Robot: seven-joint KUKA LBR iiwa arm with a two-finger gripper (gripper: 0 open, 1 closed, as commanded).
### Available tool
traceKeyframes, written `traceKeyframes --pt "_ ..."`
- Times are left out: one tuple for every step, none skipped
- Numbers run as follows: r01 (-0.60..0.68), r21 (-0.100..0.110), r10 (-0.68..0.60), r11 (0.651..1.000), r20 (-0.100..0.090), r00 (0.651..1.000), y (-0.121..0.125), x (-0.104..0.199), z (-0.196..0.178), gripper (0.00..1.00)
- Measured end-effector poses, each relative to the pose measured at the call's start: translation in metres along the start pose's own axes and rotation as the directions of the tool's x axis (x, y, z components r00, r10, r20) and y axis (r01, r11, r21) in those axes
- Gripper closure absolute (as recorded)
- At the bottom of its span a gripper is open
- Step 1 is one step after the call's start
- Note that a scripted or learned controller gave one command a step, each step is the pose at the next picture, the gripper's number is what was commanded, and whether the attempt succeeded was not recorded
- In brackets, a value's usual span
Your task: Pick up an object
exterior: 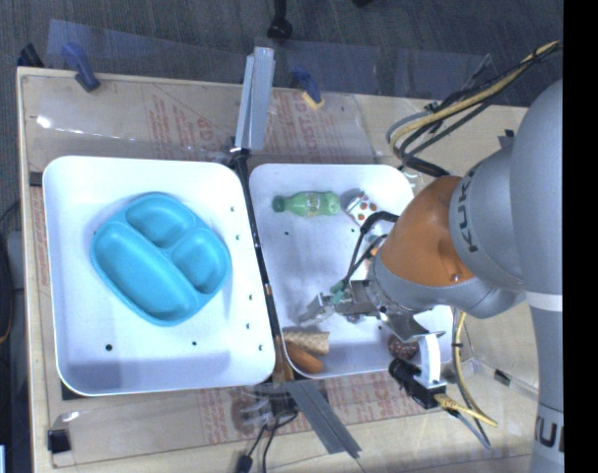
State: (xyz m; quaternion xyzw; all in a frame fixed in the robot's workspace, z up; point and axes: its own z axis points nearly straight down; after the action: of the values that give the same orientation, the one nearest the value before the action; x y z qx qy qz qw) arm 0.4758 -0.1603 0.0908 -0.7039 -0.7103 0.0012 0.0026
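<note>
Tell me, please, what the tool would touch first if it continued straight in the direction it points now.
The tool points toward the view's left and slightly down. It would probably first meet the bare floor of the right bin, just above the bread-like item. Depth is unclear here.

The wooden bench point(131, 116) (partly under a clear sheet) bears two white bins, left point(72, 264) and right point(289, 254), side by side.

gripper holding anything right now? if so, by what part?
Cannot tell. The gripper sits low in the right bin, just above the brown food item, but no object is visibly in its grasp.
</note>
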Motion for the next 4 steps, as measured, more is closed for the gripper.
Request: traceKeyframes --pt "-0.002 -0.001 0.002 1.000 0.000 1.000 0.035 -0.002 0.000 0.00" --pt "0.001 -0.001 -0.001 1.000 0.001 1.000 0.131 0.038 -0.001 0.00" --pt "-0.006 -0.002 0.006 1.000 0.006 1.000 0.061 0.043 -0.002 0.00" --pt "-0.012 -0.011 0.012 1.000 0.014 1.000 0.003 0.044 -0.004 0.00"
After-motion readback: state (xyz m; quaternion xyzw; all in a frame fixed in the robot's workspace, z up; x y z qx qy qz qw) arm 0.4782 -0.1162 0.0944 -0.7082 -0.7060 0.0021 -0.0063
